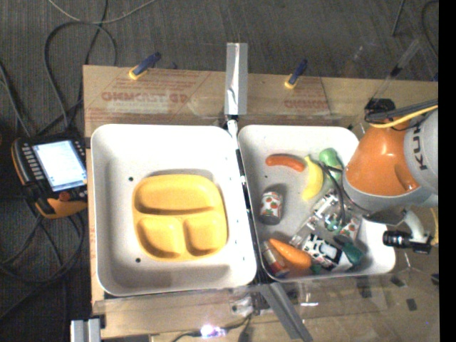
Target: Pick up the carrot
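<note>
Several objects are crowded around the carrot (289,255), and that crowding is judged the main hazard. The carrot is seen lying near the front wall of the right bin (370,263), with its thick end toward the bin's middle. A small can (271,206) stands just behind it, and a dark green item (350,253) lies close on its right. The gripper (322,242) is lowered just beside the carrot's thick end, over a black-and-white patch; whether it is clenched or released cannot be told, since it is blurred into the clutter. Nothing is seen held by it.

A miss is judged likely if the closing is made where the tool now hangs (beside the carrot, not over it), and the green item could be caught instead. The carrot could also be pushed against the wall. A banana (313,179), a sausage (286,162) and the yellow tray (181,216) in the left bin (107,191) are well apart from the work.
</note>
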Controlling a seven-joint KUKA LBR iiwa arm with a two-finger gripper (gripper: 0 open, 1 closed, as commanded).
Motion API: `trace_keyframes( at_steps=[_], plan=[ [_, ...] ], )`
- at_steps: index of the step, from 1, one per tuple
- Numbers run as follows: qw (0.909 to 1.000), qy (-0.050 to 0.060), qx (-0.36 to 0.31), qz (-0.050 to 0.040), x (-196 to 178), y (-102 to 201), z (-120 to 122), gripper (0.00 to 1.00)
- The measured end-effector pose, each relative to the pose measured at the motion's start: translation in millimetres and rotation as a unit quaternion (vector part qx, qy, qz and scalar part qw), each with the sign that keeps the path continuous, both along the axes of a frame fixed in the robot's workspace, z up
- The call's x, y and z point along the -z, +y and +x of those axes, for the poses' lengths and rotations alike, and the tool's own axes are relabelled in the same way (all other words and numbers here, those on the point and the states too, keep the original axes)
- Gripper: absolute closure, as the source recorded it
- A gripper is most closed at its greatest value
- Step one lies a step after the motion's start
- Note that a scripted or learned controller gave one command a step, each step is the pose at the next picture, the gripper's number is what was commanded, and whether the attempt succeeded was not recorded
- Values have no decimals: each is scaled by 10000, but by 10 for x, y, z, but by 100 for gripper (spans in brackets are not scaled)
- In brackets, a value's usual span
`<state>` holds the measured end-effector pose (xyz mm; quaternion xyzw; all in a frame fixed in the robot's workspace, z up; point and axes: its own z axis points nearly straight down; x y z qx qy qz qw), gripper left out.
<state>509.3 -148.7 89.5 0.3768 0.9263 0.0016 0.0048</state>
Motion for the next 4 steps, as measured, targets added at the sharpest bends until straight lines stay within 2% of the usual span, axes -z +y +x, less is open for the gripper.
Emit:
trace_keyframes(
  at_steps=[1, 2, 3, 4],
  plan=[
    [10000, 0, -1, 0, 0, 0, 0, 0],
    [9986, 49, -534, 9, -939, 585, -112, 0],
    [9631, 42, -2690, -9, -1037, 194, -250, 0],
    [9198, 47, -3925, -5, -937, 754, -254, 0]
  ],
)
